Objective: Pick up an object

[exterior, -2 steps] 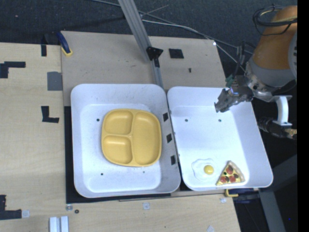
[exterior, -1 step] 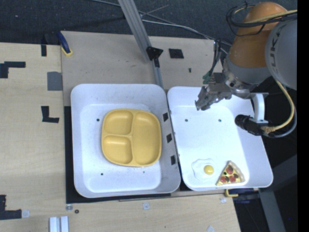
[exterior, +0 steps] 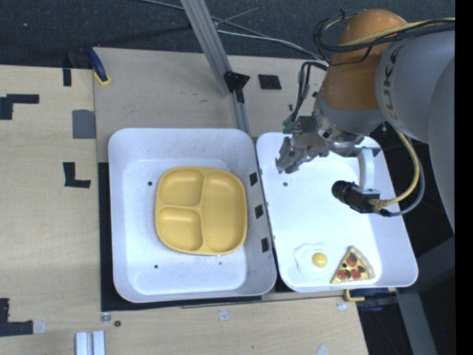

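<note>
One fixed overhead camera, slanting down on both bins (exterior: 118, 220).

a robot lab: a plywood bench (exterior: 44, 198) marked with black tape (exterior: 74, 176), two white bins (exterior: 133, 198) at centre, an arm (exterior: 369, 58) trailing cables at 2 o'clock, a metal pole (exterior: 203, 28) at 12, toy food (exterior: 353, 266) at 5.

Arm (exterior: 414, 72): grey, reached in from the right, bent down toward the bench.
Wrist band (exterior: 358, 58): orange, sat above the wrist.
Gripper (exterior: 290, 160): pointed down and leftward, nothing visibly held.
</note>
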{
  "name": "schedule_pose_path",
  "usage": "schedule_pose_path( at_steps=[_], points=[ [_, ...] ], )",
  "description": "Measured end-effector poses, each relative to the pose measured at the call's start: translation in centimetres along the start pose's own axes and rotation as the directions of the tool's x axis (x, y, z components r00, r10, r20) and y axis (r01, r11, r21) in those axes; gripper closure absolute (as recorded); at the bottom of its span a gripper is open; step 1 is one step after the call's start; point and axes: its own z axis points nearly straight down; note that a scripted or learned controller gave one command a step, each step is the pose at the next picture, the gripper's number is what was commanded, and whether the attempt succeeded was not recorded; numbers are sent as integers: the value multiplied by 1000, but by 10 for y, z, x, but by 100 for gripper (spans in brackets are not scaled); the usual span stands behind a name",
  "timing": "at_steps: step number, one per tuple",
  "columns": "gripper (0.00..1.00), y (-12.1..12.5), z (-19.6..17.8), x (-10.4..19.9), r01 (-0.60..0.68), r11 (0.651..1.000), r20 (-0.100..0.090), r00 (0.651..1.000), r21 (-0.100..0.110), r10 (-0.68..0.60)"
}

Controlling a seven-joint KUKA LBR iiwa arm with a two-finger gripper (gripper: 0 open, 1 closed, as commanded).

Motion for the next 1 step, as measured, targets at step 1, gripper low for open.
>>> schedule_pose_path(
  at_steps=[1],
  points=[
    [100, -2, 10, 64, 2, 1000, -1, 1000, 1, -2]
  ],
)
